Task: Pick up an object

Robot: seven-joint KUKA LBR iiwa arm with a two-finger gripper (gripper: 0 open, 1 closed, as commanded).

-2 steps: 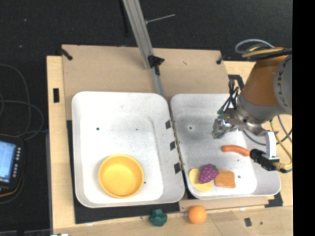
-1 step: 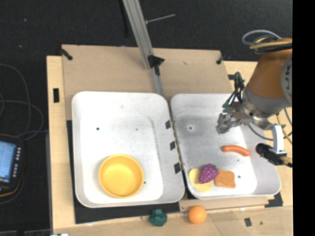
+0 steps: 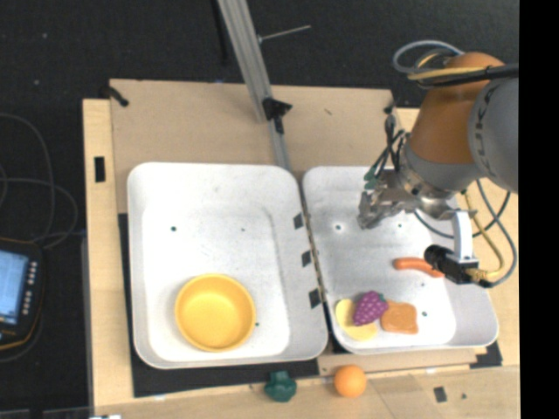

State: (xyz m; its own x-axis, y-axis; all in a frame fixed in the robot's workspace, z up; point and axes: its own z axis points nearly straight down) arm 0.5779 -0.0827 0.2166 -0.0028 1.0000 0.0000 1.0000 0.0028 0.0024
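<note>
Dark flooring surrounds a pale tabletop (image 3: 201, 120) that carries two shallow white bins side by side.

The task names no particular object. The carrot (image 3: 413, 266) is the nearest candidate to the hand (image 3: 377, 209). It lies flat on the floor of the right bin (image 3: 336, 199), toward that bin's right side. Its long axis runs roughly left to right across the view, tilted slightly downward at the right. Which end is the tip cannot be resolved; the right end sits touching or just under a black fitting on the arm.

Near the front wall of the same bin, three items lie clustered and touching: a yellow piece (image 3: 352, 315), a purple bunch of grapes (image 3: 370, 305) resting partly on it, and an orange slab (image 3: 400, 319) beside them. Judged from their position, they have settled against the low front edge.

The hand hangs over the rear middle of the right bin, apart from the carrot and well apart from the cluster. Nothing is visible between its tips. Whether it is spread or closed cannot be told.

The left bin (image 3: 157, 199) holds a yellow bowl (image 3: 215, 312), upright, near its front. An orange ball (image 3: 349, 381) and a green object (image 3: 280, 387) rest on the tabletop outside the bins.
</note>
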